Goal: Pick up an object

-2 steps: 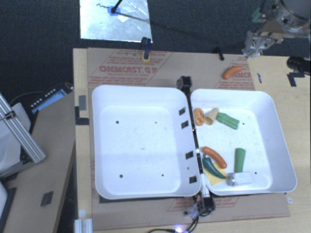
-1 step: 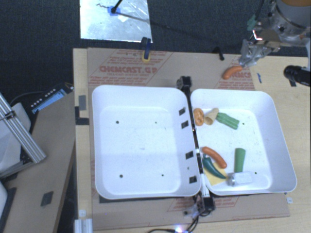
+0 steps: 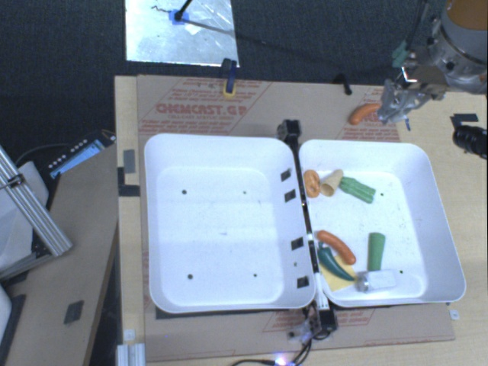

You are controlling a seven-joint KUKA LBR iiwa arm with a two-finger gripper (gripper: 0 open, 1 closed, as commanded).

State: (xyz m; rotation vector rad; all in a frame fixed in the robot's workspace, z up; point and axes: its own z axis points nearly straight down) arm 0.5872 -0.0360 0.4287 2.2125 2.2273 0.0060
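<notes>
My gripper (image 3: 390, 110) hangs high at the upper right, past the far rim of the right bin (image 3: 427, 204). An orange sausage-shaped piece (image 3: 364, 114) sticks out to the left from between its fingertips, and the fingers are shut on its end. In the right bin lie an orange ring (image 3: 311, 182), a beige cone (image 3: 331, 181), a green ridged piece (image 3: 357, 189), an orange-red sausage (image 3: 336, 245), a green cylinder (image 3: 376, 251), a teal curved piece (image 3: 332, 263) on something yellow, and a pale silver item (image 3: 377, 280).
The left bin (image 3: 160, 204) sits beside the right one, joined by a black-clipped divider (image 3: 303, 219). Both rest on a cardboard sheet (image 3: 206, 105). A shiny metal plate (image 3: 183, 21) lies at the back left.
</notes>
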